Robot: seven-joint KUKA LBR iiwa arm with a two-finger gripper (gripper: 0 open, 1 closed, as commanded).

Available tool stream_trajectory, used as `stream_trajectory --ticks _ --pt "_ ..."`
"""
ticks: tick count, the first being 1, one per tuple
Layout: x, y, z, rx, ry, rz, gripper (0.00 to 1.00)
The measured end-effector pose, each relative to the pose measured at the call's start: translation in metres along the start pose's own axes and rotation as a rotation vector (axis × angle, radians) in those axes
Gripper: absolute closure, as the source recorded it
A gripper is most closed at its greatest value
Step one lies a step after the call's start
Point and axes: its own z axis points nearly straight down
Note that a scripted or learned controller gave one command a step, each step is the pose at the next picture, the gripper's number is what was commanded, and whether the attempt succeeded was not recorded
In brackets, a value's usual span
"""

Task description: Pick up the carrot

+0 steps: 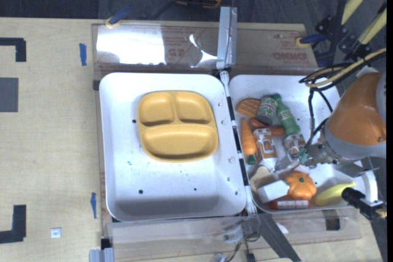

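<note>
Two shallow white plastic bins sat side by side on the bench, and we looked down on both. The left white bin (123,187) held a yellow plastic tray with three sections (178,124). The right white bin (319,86) was crowded with toy food. The long orange toy carrot (247,138) lay at the left side of that bin, just beside the wall between the two bins, with its length running up and down the view. Near it we saw a green bottle (286,116), a small green can (268,108), a brown bread-shaped toy (248,107) and a little printed box (266,145). Lower in the bin were a round orange fruit (299,184) and a yellow banana (334,193). The grey arm with the orange band (359,116) reached in from the right, and its gripper (302,157) hung low over the middle of the pile, apart from the carrot. We could not tell how far the hand was open, and we saw nothing held in it. We thought the good way was to move left until the hand was over the carrot's middle, turn it across the carrot's thin width, then go down gently. The wall and the little box were close, so we judged it should be careful not to bump them.
</note>
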Motion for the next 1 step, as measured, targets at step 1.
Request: stream_trajectory --ticks 1 --pt "-0.0219 -0.0076 0.0052 0.01 0.009 -0.22 0.0"
